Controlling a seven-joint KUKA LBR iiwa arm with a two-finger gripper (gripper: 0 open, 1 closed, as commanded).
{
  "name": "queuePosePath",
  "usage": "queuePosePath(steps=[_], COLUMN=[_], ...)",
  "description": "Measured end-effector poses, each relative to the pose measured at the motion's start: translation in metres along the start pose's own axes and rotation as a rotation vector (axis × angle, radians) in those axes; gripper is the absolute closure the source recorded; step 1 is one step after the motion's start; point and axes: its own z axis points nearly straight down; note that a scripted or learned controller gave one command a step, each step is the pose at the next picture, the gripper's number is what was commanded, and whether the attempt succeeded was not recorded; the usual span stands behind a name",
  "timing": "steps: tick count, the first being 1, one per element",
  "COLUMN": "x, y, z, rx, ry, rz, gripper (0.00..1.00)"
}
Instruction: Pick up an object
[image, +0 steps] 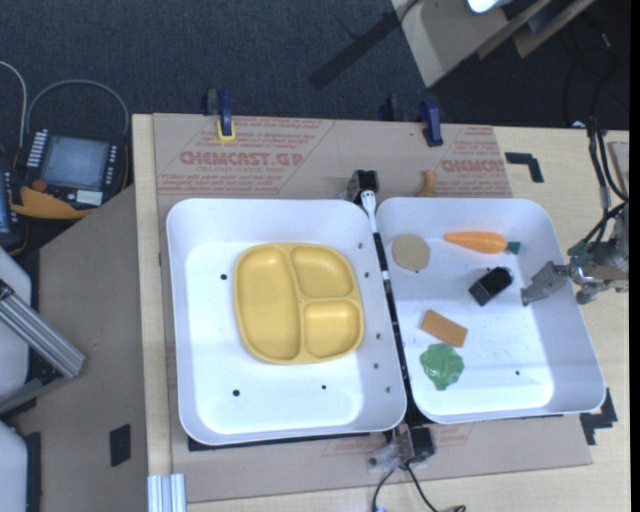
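The black block (490, 285) was the thing nearest my hand, lying on the floor of the right bin (540, 395) just ahead of my gripper (541, 283), which hung at the bin's right wall with nothing in it; whether my fingers were spread or closed I could not tell from that angle. The block lay flat and slantwise, its long axis running from down-and-away up toward me, the higher end pointing at my fingers. Past it sat an orange carrot (476, 241), its long axis across my reach, thick end far from me and green tip on my side. Farther off were a tan disc (410, 252), an orange-brown slab (443, 327) tilted on a diagonal, and a green broccoli piece (441, 364) touching or just beside that slab. The yellow divided plate (298, 300) sat in the left bin (200, 390), well apart from me. As I judged it, the risk lay in the block's slant: if I came down without turning my wrist to match, my fingers would meet its corners and push it aside. Starting so close to the wall, I might also clip the rim on the way in. The carrot, being round, could roll from a careless pinch.
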Motion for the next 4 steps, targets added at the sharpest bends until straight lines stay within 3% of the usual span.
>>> queuePosePath(steps=[2, 3, 4], x=[-0.002, -0.002, -0.002], y=[0.004, 0.003, 0.004], z=[0.099, 0.129, 0.117], rx=[0.006, 0.004, 0.0], ry=[0.003, 0.002, 0.0], rz=[0.002, 0.0, 0.001], gripper=[0.0, 0.0, 1.0])
